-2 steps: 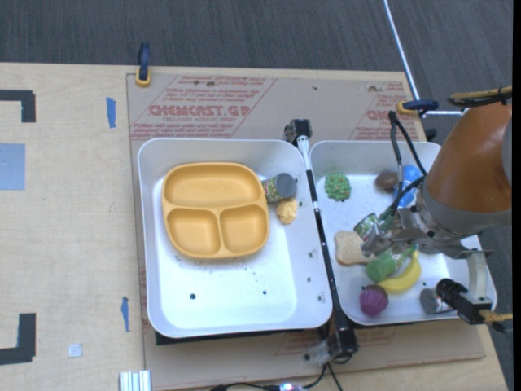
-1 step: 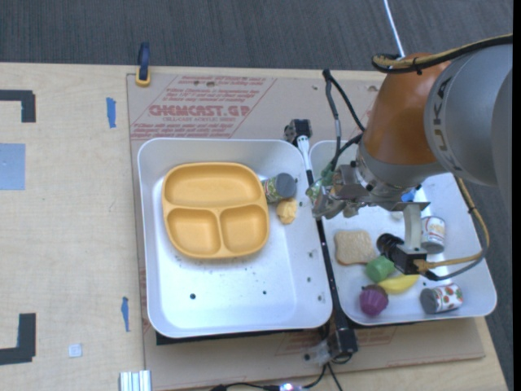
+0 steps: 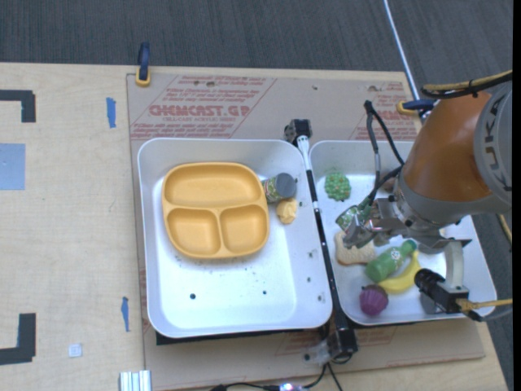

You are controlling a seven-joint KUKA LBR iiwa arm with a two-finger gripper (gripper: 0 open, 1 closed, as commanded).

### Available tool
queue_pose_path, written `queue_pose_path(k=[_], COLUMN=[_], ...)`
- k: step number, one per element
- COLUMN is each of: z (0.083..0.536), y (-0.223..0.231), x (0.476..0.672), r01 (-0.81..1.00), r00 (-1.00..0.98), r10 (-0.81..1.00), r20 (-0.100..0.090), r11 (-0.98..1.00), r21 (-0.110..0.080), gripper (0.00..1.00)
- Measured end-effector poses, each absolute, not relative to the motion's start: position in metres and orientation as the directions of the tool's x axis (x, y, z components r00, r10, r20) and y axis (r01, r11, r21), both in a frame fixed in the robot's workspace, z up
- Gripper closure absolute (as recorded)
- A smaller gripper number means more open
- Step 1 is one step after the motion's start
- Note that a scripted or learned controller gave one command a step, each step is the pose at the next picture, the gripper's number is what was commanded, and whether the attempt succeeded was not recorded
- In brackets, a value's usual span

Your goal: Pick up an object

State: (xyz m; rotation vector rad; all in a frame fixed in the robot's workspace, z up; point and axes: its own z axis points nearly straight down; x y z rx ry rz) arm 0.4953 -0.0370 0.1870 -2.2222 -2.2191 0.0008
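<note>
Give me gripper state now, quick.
Gripper: low in the right bin, over the toy food pile by the green bottle and banana. Open or shut cannot be told; no object visibly held.

The arm (image 3: 468,149) is grey, with a broad, rounded orange band (image 3: 444,157) just above the wrist. Dark letters are printed on the grey shell at the frame's right edge, cut off and not readable in full. Thin black cables (image 3: 376,137) loop along the orange section. The wrist hardware (image 3: 383,222) is metallic, silver and dark, with small fittings.
</note>
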Motion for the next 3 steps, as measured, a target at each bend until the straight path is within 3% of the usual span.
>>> queue_pose_path(k=[3], z=[0.218], y=[-0.035], x=[0.5], r01=[1.0], r00=[-0.001], r10=[1.0], r20=[0.0], r11=[0.001], r21=[0.011], gripper=[1.0])
